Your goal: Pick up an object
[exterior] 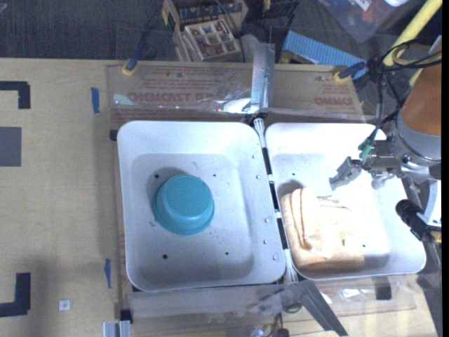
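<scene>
An upturned teal bowl [184,203] sits in the middle of the left white bin [133,146]. In the right white bin [309,135] a flat tan sponge-like slab [324,230] lies against the left wall and the front. My gripper [359,178] hangs over the right bin's far right part, just above and to the right of the slab's upper edge. It is open, with nothing between its fingers [341,175]. The arm's orange band [425,107] rises at the right edge.
A grey divider rail [270,188] separates the two bins. Cardboard [210,93] lies behind them, with boxes and clutter beyond. Black cables [382,83] hang near the arm. The wooden bench [52,209] stretches to the left.
</scene>
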Tool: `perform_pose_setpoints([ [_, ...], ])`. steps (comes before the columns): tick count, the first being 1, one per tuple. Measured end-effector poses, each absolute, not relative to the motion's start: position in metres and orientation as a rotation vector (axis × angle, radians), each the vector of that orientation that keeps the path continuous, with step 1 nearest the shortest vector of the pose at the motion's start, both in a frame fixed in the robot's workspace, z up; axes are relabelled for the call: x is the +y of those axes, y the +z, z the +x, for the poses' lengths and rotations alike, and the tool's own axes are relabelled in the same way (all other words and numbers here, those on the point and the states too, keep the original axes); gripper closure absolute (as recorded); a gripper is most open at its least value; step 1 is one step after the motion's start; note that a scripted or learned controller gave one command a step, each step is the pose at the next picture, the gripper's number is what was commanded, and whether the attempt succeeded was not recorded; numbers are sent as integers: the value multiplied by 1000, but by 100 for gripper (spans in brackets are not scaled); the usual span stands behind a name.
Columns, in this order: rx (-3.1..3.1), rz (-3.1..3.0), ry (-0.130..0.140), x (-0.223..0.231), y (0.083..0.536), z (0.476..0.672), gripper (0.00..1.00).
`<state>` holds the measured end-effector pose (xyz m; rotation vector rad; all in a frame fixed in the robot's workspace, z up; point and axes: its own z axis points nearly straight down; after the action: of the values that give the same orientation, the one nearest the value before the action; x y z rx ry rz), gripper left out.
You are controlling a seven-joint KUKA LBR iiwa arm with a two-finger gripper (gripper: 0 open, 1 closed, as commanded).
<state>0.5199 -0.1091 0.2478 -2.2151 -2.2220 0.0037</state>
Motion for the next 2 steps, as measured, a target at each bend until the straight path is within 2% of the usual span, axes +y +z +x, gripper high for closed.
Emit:
perform_pose_setpoints([
  [1,-2248,-2192,1,-189,106,562,0],
  [2,-2333,-2110,-7,-142,89,576,0],
])
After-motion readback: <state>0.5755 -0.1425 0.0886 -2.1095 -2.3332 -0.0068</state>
